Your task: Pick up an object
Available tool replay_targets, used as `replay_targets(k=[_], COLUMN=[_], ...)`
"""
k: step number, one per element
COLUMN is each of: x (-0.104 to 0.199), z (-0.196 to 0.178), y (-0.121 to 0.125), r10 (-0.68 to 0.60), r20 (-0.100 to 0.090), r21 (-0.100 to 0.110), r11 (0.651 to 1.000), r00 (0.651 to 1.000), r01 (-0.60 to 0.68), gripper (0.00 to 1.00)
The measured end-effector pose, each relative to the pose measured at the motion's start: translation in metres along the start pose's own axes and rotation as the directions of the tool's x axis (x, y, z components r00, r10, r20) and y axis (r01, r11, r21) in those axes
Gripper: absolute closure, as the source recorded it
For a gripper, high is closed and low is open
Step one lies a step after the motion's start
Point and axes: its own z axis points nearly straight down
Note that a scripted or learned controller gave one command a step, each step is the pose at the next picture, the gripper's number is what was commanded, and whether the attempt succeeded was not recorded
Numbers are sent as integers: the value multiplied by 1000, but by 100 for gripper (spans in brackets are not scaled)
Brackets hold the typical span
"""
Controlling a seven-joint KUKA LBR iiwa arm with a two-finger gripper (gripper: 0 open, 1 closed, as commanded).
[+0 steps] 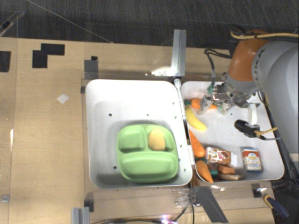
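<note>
My gripper (216, 101) hangs low over the far end of the right bin (275, 164), reaching in from the right. Directly under and beside it lies a small orange item (196, 104), partly hidden by the gripper. A yellow banana (194, 120) lies just in front of that, along the bin's left wall. Nearer the front are an orange carrot (198, 147), a second carrot (204, 171), a red and white packet (218, 155), a small red box (251, 159) and a brown sausage (227, 171).
The left bin (100, 101) holds a green divided plate (140, 164) with a yellow round fruit (157, 139) in its upper right compartment. A metal post (179, 52) stands behind the bins' shared wall. The right bin's floor shows bare white at its centre.
</note>
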Motion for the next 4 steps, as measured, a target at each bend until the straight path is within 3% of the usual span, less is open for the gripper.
replay_targets(k=[1, 2, 3, 4], x=[55, 4, 12, 19], z=[-96, -4, 0, -33], y=[-28, -33, 13, 19], r10=[157, 206, 179, 108], r20=[-8, -9, -3, -4], r21=[-47, -45, 7, -31], r11=[987, 978, 984, 994], r00=[988, 979, 984, 994], r01=[-157, -206, -179, -108], gripper=[0, 0, 0, 0])
